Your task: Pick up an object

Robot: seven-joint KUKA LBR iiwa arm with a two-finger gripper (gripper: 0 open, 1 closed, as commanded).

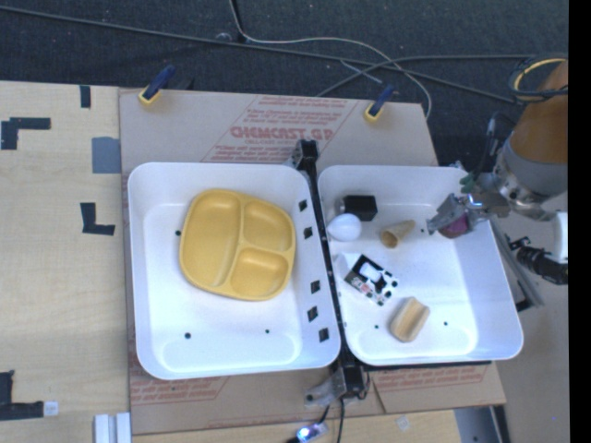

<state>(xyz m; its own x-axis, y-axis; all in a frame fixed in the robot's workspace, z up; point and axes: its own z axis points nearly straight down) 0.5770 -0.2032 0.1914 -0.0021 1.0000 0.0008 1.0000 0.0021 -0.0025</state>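
From above, the arm comes in over the right-hand rim of the right bin (pixel 499 330), and its gripper (pixel 450 220) hangs just inside that rim, near the bin's upper right corner. A dark pinkish-maroon mass sits at the tip, but I cannot tell whether that is part of the tool or something caught in it, nor whether the tool is spread or clenched; it is too small and blurred.

The nearest loose thing is the small tan cork-like cylinder (pixel 398 234), lying just to the gripper's left, toward the divider between the bins. Its long axis runs roughly left to right with a slight tilt, so it points more or less at the gripper. I judge this the likeliest target: a short move leftward and down would reach it.

Further left of the gripper sit a black block (pixel 360 207) and a white ball (pixel 344 228), touching or nearly so. Below them lies a black-and-white patterned piece (pixel 371 279), and nearer the bin's front a tan bread-like lump (pixel 409 320). The left bin (pixel 148 275) carries a yellow divided plate (pixel 236 244).
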